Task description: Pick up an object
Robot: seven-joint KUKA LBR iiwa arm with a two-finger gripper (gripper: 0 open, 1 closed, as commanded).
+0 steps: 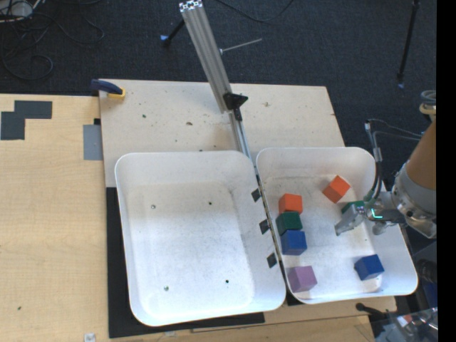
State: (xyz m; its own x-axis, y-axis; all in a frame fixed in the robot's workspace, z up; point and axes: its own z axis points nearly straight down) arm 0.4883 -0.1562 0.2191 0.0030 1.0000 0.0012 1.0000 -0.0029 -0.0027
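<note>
Blocks sit in the right bin (313, 159). An orange block (290, 204), a green block (289, 222) and a blue block (293, 241) touch in a line running front to back. A purple block (302, 277) lies nearer the front. Another orange block (336, 189) sits tilted. Another blue block (369, 266) sits alone. The gripper (350, 220) hovers between those two, holding nothing; I cannot tell how wide its jaws are.
</note>
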